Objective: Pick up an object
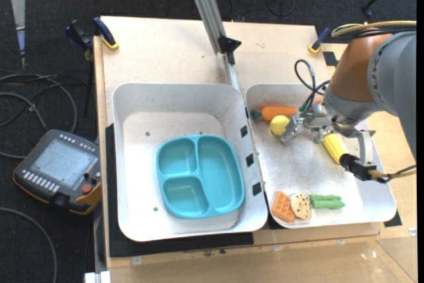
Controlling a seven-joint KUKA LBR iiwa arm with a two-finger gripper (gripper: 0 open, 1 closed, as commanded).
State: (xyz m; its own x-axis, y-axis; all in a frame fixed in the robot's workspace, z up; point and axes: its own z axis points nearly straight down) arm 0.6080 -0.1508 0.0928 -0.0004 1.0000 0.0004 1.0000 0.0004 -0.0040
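My gripper (pixel 295 129) is low in the right bin (pixel 371 209), at its upper middle. It sits right beside a yellow lemon (pixel 279 123), touching or nearly touching the lemon's right side. An orange carrot (pixel 277 112) lies just behind the lemon. A yellow banana-like piece (pixel 335 147) lies under the wrist, to the gripper's right. Along the bin's front edge rest a waffle (pixel 283 207), a speckled cookie (pixel 300 205) and a green bean pod (pixel 326 201).
The left bin (pixel 132 142) holds a teal divided plate (pixel 199 175). A metal pole (pixel 209 3) slants down to the ridge between the bins. Black cables loop off the wrist near the right bin's back and right rims. A pendant (pixel 56 169) lies left of the bench.
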